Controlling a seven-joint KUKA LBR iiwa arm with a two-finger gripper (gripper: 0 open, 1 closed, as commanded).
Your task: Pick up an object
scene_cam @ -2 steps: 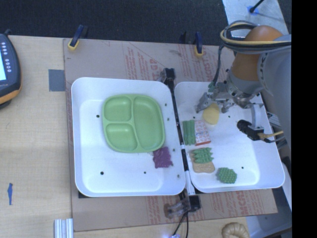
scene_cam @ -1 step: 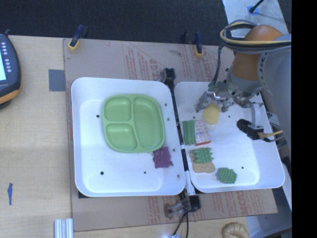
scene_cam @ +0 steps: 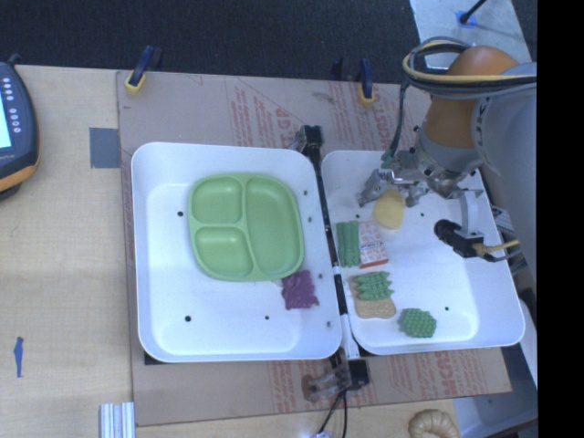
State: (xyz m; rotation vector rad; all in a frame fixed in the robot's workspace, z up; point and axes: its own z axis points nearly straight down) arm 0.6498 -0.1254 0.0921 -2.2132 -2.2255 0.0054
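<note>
My gripper (scene_cam: 392, 192) hangs over the far part of the right bin (scene_cam: 497, 313), its fingers spread apart. A pale yellow lump (scene_cam: 390, 212) lies right under the fingertips, touching or nearly touching them; nothing is clamped between them. Further toward the front of the same bin lie a green strip (scene_cam: 348, 243), a white and red packet (scene_cam: 371, 243), a green leafy piece (scene_cam: 372, 285) on a tan slab (scene_cam: 375, 308), and a bumpy green round thing (scene_cam: 417, 322).
The left bin (scene_cam: 160, 322) holds a light green divided plate (scene_cam: 246, 226) and a small purple piece (scene_cam: 298, 290) near the shared wall. A control pendant (scene_cam: 14, 126) lies at the bench's far left. Clamps (scene_cam: 366, 88) stand on the back edge.
</note>
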